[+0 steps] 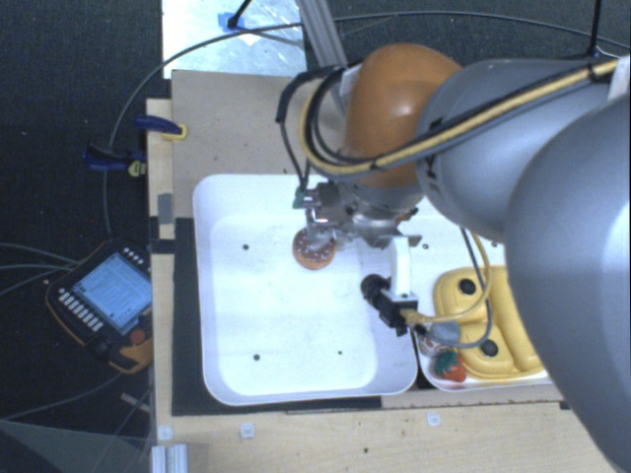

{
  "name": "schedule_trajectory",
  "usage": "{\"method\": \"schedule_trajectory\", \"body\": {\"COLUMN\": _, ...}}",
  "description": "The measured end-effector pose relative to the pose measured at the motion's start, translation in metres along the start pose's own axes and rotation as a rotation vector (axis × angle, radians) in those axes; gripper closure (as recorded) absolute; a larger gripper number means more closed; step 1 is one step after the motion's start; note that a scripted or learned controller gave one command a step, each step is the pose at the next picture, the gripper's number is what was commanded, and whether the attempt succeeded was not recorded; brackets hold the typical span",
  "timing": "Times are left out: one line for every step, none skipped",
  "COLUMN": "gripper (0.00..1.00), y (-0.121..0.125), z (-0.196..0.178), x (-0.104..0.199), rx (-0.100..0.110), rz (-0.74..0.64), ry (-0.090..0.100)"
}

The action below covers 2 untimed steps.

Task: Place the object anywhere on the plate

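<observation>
Item: small round brown object [315,252] in the left white bin [296,363], directly under the gripper [317,227], grasp state indeterminable; yellow plate [493,358], apparently in the right bin, well apart; risk: loose pinch dropping object in transit.

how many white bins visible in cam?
2. One white bin sits left of centre, with a small brown round object in it under the gripper. The second bin lies to its right, mostly covered by the arm, holding a yellow item.
</observation>
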State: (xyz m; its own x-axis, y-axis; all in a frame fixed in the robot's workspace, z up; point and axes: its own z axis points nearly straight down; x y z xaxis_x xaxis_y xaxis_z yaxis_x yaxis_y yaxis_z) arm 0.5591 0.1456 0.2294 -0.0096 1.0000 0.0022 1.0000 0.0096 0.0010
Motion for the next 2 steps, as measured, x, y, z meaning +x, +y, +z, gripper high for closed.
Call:
{"method": "schedule_trajectory", "body": {"gripper": 1.00, "y": -0.0143, "z": 0.0141, "x": 0.0023, "rx": 0.003, "rz": 0.005, "ry": -0.002}}
{"method": "schedule_trajectory", "body": {"gripper": 0.00, "y": -0.0137, "z": 0.0137, "x": 0.0021, "rx": 0.001, "rz": 0.006, "ry": -0.002}}
